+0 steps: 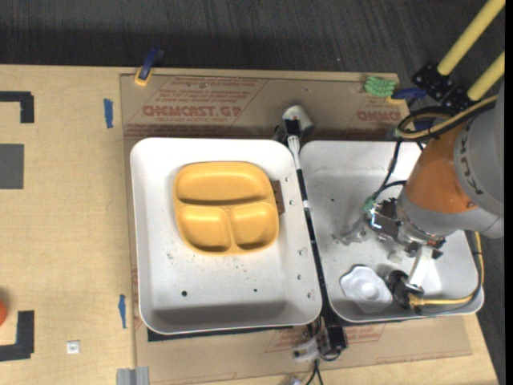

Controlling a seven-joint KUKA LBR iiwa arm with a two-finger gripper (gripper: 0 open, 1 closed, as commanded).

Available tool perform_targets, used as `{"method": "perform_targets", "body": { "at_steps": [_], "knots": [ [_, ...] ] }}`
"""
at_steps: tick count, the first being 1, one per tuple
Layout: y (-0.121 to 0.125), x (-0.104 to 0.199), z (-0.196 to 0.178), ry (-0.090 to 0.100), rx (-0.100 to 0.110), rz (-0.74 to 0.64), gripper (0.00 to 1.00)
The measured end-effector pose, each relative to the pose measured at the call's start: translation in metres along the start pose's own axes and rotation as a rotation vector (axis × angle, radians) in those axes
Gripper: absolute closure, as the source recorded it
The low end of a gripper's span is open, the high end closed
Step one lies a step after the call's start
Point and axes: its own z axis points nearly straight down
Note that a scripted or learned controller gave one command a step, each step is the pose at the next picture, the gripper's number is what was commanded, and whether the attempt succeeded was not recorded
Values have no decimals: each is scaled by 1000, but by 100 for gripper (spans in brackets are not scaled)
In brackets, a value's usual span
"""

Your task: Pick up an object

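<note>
So that's two shallow white plastic bins (pixel 152 215) side by side, one yellow three-compartment plastic tray (pixel 227 205) (left bin), and one small white plastic bottle (pixel 365 287) in the right bin.

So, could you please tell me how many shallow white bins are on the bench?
2: the left bin holds a yellow divided tray; the right bin lies beside it, under the arm.

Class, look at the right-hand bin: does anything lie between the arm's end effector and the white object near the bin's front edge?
Nothing visible does. The end effector sits over the right bin, and the white object lies just in front of it on the bin floor. The yellow tray is in the left bin, out of the way.
</note>
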Motion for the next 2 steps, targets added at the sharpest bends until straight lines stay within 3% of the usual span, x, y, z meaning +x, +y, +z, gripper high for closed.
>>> {"method": "perform_targets", "body": {
  "at_steps": [1,2],
  "knots": [
    [21,19,0,-1,-4,-283,0],
    [77,1,0,-1,-3,-235,0]
  ]
}}
